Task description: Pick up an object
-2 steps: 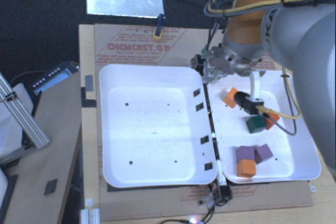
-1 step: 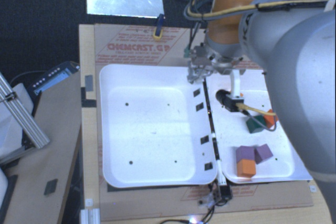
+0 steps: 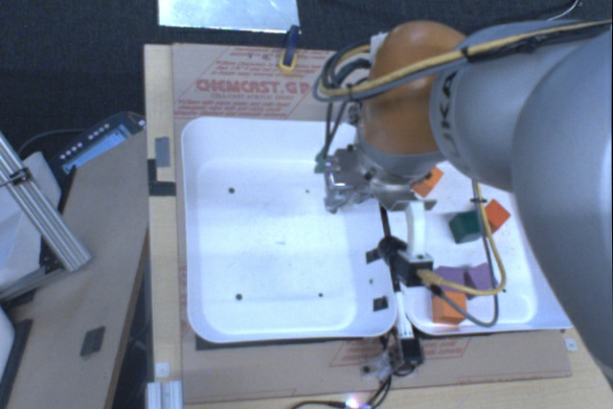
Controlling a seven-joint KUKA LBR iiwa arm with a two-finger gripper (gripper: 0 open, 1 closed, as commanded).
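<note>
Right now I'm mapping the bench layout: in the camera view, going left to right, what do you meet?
Left bin → gripper → orange block by the near rim → green block → orange block beside it.

The grey arm with its orange band (image 3: 412, 81) reaches in from the right, its wrist hanging over the divide between the two shallow white plastic bins. The metal gripper (image 3: 337, 185) sits above the right edge of the left white bin (image 3: 206, 206). In the right white bin (image 3: 522, 306) lie a dark green block (image 3: 465, 226), an orange block (image 3: 497, 215), a purple block (image 3: 476, 279) and another orange block (image 3: 446, 306) near the front rim.
</note>
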